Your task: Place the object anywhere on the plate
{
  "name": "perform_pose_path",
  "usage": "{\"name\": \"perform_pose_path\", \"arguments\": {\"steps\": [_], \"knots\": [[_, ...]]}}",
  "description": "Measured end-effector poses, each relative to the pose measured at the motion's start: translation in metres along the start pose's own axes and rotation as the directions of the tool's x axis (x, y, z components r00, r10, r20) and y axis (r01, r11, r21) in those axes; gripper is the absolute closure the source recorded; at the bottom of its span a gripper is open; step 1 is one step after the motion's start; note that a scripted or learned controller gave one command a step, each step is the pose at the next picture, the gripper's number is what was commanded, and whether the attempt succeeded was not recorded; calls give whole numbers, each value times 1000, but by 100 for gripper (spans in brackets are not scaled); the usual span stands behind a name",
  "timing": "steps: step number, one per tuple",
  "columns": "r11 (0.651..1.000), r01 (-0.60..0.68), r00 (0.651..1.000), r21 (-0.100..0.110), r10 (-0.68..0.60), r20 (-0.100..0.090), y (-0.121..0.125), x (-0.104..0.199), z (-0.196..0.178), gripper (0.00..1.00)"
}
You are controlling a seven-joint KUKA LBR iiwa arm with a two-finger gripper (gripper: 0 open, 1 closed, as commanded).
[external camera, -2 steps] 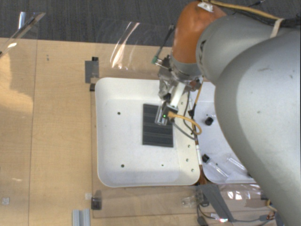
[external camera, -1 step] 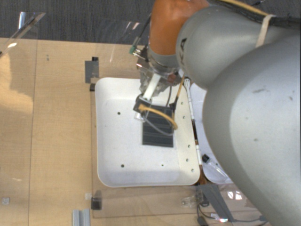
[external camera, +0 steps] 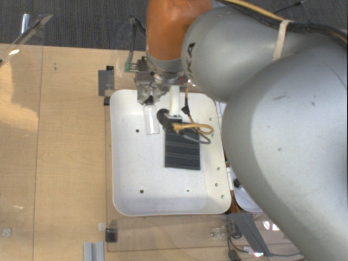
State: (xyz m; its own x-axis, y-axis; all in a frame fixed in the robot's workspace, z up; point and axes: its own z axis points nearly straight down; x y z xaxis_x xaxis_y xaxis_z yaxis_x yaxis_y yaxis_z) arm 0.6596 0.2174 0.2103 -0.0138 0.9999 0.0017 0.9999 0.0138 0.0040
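Single overhead frame, slanted view.

Arm [external camera: 272, 118]: grey, enters from the right and covers most of the right half of the view. Orange band [external camera: 168, 20] sits above the wrist, over the far edge of the left bin. A pale strap [external camera: 280, 37] wraps the grey link, and a yellowish cable [external camera: 239, 7] runs along the top of the arm.

Claw [external camera: 149, 105]: hangs below the wrist at the far end of the left bin, left of that end's midline, pointing down toward the bin floor. Whether it is wide or narrow cannot be told from this angle. Nothing can be made out in its grasp.

Left bin [external camera: 130, 189]: shallow, white, rounded corners, lying on the wooden surface [external camera: 54, 145]. Several small dark dots [external camera: 142, 191] mark its floor.

Right bin [external camera: 246, 200]: a white sliver shows just past the left bin's near right corner; the arm hides the rest.

Object and plate: position cannot be told; the arm hides the area right of the left bin.

Around the bin: a grey bracket [external camera: 104, 80] just outside the far left corner, and a small dark block [external camera: 111, 234] on the surface near the near left corner. Dark carpet [external camera: 81, 4] lies beyond the surface's far edge.
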Motion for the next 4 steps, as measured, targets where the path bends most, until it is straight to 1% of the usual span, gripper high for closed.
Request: {"name": "perform_pose_path", "arguments": {"steps": [1,2,3,4], "knots": [[956,293,956,-3,-293,0,10,9,2,100],[809,588,809,-2,-588,1,10,-16,0,100],[212,977,212,-4,-977,5,10,7,-27,100],[638,770,638,-4,-770,2,-7,19,-41,100]]}}
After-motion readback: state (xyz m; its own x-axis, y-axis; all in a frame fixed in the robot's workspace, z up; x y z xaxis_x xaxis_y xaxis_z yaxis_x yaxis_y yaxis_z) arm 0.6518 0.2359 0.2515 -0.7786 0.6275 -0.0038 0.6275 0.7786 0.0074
